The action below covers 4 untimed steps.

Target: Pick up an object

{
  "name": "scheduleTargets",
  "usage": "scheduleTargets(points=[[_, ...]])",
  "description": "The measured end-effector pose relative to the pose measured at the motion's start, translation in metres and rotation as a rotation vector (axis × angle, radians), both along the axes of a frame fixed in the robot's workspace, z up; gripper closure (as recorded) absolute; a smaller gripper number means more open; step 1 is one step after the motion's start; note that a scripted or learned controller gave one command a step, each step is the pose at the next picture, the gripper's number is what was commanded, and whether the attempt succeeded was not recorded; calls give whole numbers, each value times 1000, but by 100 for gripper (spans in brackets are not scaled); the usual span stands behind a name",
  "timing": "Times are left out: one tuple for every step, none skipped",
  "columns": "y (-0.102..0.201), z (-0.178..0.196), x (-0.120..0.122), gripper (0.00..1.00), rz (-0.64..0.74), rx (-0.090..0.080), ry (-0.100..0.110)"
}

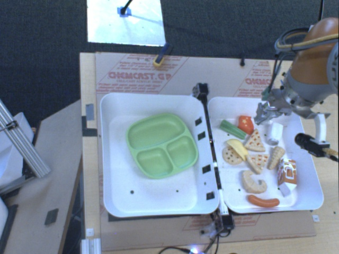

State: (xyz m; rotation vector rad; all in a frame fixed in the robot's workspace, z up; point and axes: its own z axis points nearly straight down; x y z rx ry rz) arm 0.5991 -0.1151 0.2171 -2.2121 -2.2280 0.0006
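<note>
My gripper point(264, 112) hangs over the back of the right bin point(312, 194), just right of a red tomato piece point(245, 124) and above a white cup point(274, 133). Nothing is visibly held in it. Toy foods lie in this bin: a green stick point(233, 128), two pizza slices point(255, 141) point(258, 162), a yellow banana point(238, 149) lying on a round cookie point(230, 155), a bread wedge point(276, 157), a small orange and white carton point(287, 174), a bitten bagel point(254, 183) and a red sausage point(263, 200).
The left bin point(116, 194) holds a green divided plate point(161, 145). A black-clipped divider point(207, 142) separates the two bins. The arm's orange band point(318, 33) and grey wrist point(307, 91) overhang the right bin's far right corner. A black part point(310, 144) sticks out near the right rim.
</note>
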Motion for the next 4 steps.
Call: scheduleTargets(points=[[31,-4,-34,100,0,0,1],[53,-3,-69,100,0,0,0],[51,5,-57,100,-1,-1,-3],[50,10,-76,100,-6,0,-2]])
